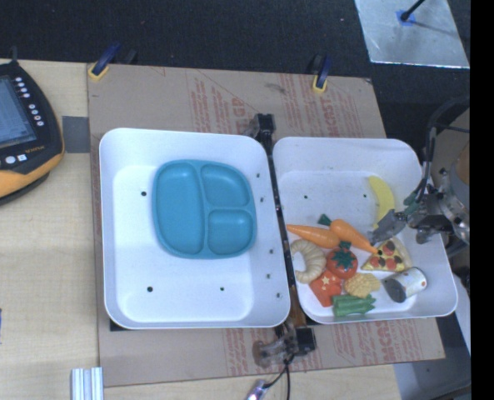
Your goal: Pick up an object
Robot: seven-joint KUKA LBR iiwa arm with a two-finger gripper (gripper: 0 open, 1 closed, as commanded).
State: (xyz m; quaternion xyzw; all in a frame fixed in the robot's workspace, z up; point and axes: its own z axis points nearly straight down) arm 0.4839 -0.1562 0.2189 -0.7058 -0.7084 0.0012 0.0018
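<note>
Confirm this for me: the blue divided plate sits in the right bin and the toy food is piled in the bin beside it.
Not right. The camera view shows the blue divided plate in the left bin; the toy food, carrot and banana included, is piled in the right bin beside it.

Robotics lab, teach pendant (13,132), clamped cardboard (230,98), white bins (122,223)
</note>
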